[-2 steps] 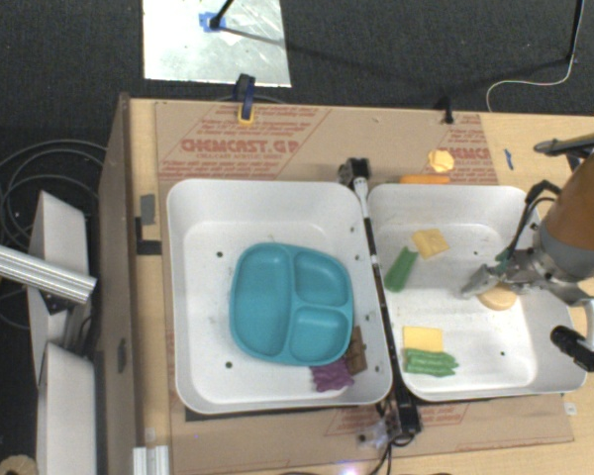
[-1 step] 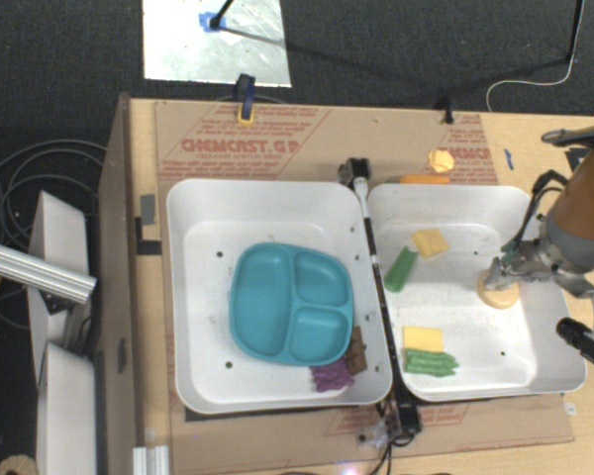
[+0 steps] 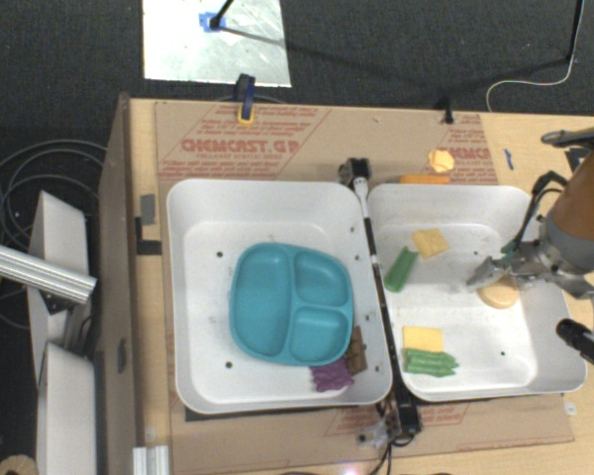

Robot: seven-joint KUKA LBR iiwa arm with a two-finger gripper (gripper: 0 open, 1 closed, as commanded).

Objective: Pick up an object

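Low in the right bin (image 3: pixel 520 364), the pincer (image 3: pixel 490 275) hangs just over a tan round piece (image 3: pixel 498 296), grip unreadable, so the approach step seems underway, needing a clean close.

A robotics lab: 2 white bins (image 3: pixel 277 201) on a cardboard-topped bench (image 3: pixel 317 132), loose cables (image 3: pixel 40 166).

Bins (image 3: pixel 277 201) – smooth white plastic, slight sheen | teal tray (image 3: pixel 292 305) – matt plastic | bench (image 3: pixel 238 142) – printed brown cardboard | foil-like sheet (image 3: pixel 216 28), probably metal, dull shine
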